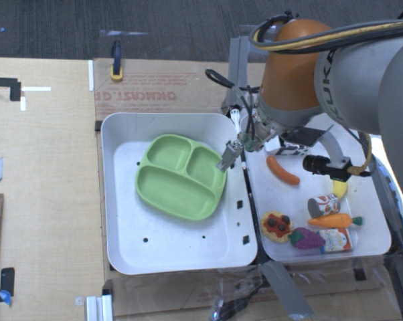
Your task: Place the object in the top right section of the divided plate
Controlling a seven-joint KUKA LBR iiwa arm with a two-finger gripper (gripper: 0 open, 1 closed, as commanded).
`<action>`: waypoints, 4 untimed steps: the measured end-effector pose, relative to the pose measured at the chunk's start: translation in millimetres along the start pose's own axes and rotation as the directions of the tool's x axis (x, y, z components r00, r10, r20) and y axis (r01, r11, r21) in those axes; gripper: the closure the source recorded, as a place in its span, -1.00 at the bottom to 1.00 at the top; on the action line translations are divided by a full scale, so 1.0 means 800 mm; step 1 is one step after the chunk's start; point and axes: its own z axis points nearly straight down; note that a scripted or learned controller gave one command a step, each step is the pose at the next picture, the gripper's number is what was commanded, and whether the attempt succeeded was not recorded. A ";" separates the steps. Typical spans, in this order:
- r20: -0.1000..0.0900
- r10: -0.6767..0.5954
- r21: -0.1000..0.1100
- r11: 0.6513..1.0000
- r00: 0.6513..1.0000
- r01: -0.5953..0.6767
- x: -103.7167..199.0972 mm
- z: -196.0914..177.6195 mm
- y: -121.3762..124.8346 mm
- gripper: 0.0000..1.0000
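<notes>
In the left bin (121, 246), a shallow white tray with rounded corners and a smooth matte floor, you have one pale green divided plate (180, 176). It is a rounded, soft-cornered piece of plain plastic with raised ridges that split it into three sections: two smaller ones along its upper side and one large one below. The plate sits turned a little, so its long axis runs from upper left to lower right. All three sections show only bare green.

You can count two bins, side by side and touching along their inner rims. The right bin (382, 236) holds the toy food. One orange-red sausage (282, 169) lies in its upper part, a smooth, slim cylinder with rounded ends; its long axis slants from upper left to lower right, the upper end pointing toward the gripper. Nearer the front you see one small pizza slice (276, 225) with dark dots, one purple bunch of grapes (306, 239), one carrot (330, 221) lying nearly level with its green tip to the right, one yellow piece (339, 188), and a small printed carton (335, 241).

The gripper (231, 158) hangs over the seam between the bins, just beside the plate's upper right section, its thin metal fingers (227, 160) angled down and to the left. Nothing shows between them, and you cannot tell whether they are spread or closed. The sausage lies apart from the gripper.
</notes>
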 end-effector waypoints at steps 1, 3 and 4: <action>0.003 -0.104 -0.001 0.995 0.995 0.104 -0.116 -0.001 -0.029 -1.00; 0.003 -0.002 -0.003 1.000 1.000 0.002 -0.183 -0.195 -0.069 -1.00; -0.001 -0.154 -0.001 0.988 0.988 0.154 -0.107 -0.057 -0.138 -1.00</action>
